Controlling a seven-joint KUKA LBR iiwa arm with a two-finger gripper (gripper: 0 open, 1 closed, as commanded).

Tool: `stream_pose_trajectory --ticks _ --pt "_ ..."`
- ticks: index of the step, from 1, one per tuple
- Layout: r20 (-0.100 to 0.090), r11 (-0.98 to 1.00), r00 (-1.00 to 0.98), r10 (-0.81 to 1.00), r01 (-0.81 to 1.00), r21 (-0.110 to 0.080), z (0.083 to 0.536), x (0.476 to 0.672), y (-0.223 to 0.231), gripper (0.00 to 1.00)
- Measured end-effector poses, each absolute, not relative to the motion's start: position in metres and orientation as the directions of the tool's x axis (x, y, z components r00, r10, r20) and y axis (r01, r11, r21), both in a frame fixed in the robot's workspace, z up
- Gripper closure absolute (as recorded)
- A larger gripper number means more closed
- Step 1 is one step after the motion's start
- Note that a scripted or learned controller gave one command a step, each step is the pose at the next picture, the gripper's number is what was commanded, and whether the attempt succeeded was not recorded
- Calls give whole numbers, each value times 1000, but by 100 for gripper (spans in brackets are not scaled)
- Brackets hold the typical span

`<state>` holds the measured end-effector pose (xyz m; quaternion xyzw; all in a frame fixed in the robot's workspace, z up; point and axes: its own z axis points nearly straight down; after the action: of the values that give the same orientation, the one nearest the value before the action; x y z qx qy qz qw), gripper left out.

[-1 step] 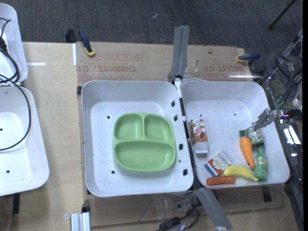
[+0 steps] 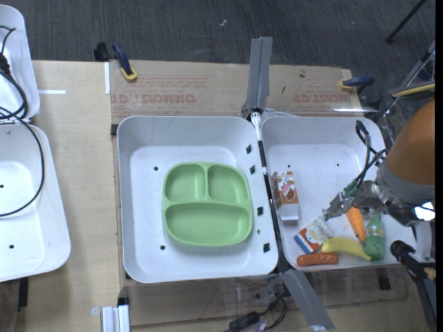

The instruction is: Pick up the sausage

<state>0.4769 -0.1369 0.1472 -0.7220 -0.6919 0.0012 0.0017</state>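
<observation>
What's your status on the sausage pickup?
Gripper low in right bin, nothing seen held. Sausage at front wall, untouched. Banana, carrot crowd it.

a dark grey carpeted floor [image 2: 208, 12] lies beyond a pale wooden bench [image 2: 76, 102]. brown cardboard [image 2: 187, 88] covers the benchtop, held by 2 blue-handled clamps [image 2: 124, 62]. a black cable [image 2: 21, 102] loops at the left.

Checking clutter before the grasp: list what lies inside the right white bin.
In the right white bin: brown carton, snack packet, yellow banana, orange carrot, green bottle, red sausage. The grey arm covers the right edge.
</observation>
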Motion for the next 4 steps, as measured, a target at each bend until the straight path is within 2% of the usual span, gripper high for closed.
stream_pose_trajectory --ticks 1,2,3,4 --pt "0 112 -112 994 994 -2 91 572 -123 0" --pt "-1 108 -108 994 994 -1 100 572 -125 100" --pt "-1 108 -108 994 994 -1 100 572 -125 0" --pt "-2 106 -106 994 994 1 92 659 -163 0"
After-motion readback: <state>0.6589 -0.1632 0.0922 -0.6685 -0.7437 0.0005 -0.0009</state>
